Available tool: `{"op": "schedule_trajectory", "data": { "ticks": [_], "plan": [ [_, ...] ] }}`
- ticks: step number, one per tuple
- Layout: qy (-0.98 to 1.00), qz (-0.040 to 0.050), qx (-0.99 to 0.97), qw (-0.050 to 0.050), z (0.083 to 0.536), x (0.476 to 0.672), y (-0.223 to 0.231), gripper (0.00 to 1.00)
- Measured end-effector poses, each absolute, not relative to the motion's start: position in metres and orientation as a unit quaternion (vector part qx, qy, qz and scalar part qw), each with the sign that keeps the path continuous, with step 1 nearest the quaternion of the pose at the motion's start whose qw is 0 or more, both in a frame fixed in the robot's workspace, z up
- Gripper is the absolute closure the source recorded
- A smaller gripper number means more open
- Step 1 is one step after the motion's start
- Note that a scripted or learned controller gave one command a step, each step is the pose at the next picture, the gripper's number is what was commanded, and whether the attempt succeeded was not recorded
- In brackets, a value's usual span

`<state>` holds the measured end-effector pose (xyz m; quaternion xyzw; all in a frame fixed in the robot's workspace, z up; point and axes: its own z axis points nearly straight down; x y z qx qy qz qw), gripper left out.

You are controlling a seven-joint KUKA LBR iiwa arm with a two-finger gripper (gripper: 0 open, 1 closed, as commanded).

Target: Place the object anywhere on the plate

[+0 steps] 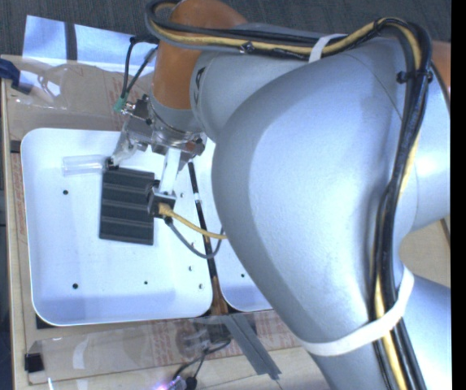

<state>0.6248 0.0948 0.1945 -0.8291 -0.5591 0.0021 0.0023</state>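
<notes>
The jaws (135,181) straddle the dark ridged block (127,205) in the left bin (45,242), spread; no plate is visible, so placing remains.

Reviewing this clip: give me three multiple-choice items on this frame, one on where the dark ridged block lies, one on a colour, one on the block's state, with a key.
1. Where does the dark ridged block lie?
A. In the left white bin
B. On the floor beyond the bench
C. On top of the arm

2. What colour is the band above the arm's wrist?
A. Green
B. Orange
C. Blue

3. How does the block sit?
A. Standing on end
B. Hanging in the air
C. Lying flat on the bin floor

Key: 1 A, the block rests inside the left bin's rim. 2 B, the band above the gripper is plainly orange. 3 C, its broad ridged face points up and it lies flat on the white floor.
</notes>
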Motion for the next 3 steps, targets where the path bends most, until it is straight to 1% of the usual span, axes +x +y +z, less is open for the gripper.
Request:
{"op": "schedule_trajectory", "data": {
  "ticks": [1,2,3],
  "plan": [
    [-0.550,0.0033,-0.835,0.002,0.090,0.538,0.123,0.00],
    [-0.602,0.0005,-0.798,0.001,0.234,0.542,0.009,0.00],
    [-0.651,0.0026,-0.759,0.002,0.221,0.475,0.112,0.00]
  ]
}}
